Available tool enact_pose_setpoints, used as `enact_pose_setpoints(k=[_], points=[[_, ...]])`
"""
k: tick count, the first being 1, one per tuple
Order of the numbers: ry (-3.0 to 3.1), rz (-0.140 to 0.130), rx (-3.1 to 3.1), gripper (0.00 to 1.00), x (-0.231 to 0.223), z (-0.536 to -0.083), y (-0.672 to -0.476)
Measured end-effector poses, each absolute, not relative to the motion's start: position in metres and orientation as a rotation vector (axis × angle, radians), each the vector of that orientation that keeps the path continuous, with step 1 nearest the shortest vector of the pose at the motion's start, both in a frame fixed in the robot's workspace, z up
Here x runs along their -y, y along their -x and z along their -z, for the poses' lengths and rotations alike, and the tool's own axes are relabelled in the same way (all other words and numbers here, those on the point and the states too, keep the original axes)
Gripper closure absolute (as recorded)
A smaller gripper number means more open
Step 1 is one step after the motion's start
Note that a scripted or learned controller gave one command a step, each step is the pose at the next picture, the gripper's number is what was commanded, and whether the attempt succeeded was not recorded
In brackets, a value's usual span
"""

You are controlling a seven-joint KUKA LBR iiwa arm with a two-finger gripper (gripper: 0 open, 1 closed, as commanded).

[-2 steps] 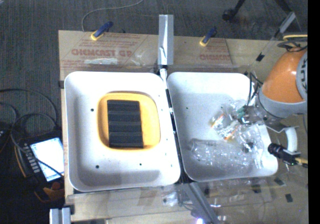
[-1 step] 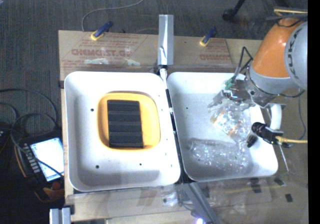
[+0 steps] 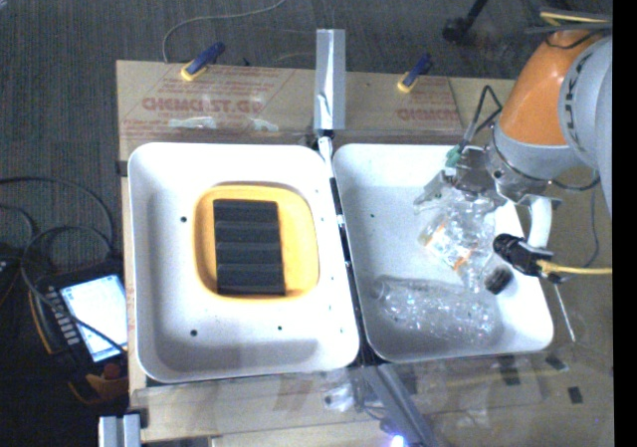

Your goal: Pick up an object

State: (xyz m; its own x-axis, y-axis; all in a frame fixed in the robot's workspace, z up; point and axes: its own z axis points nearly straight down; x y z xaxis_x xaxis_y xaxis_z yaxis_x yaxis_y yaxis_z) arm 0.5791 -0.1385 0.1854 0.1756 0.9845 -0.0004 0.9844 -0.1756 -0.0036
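Note:
A crumpled clear plastic package (image 3: 458, 228) with orange specks sits in the right bin (image 3: 388, 186), toward its right side. My gripper (image 3: 470, 176) is directly over the package's upper end and seems to touch it. A clear plastic bottle (image 3: 434, 304) lies on its side along the front of the same bin. In the left bin (image 3: 159, 236) rests a yellow tray (image 3: 207, 236) with a black ribbed block (image 3: 247, 246) inside it.
The grey arm with its orange band (image 3: 542, 102) comes in over the right bin's right edge. A black fitting with a yellow cable (image 3: 518, 254) hangs just beside the package. A metal post (image 3: 328, 87) stands at the back between the bins.

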Motion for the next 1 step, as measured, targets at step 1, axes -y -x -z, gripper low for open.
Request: enact_pose_setpoints(k=[1], points=[[2.404, -0.007, 2.016, 1.0, 0.1377, -0.1935, -0.5793]])
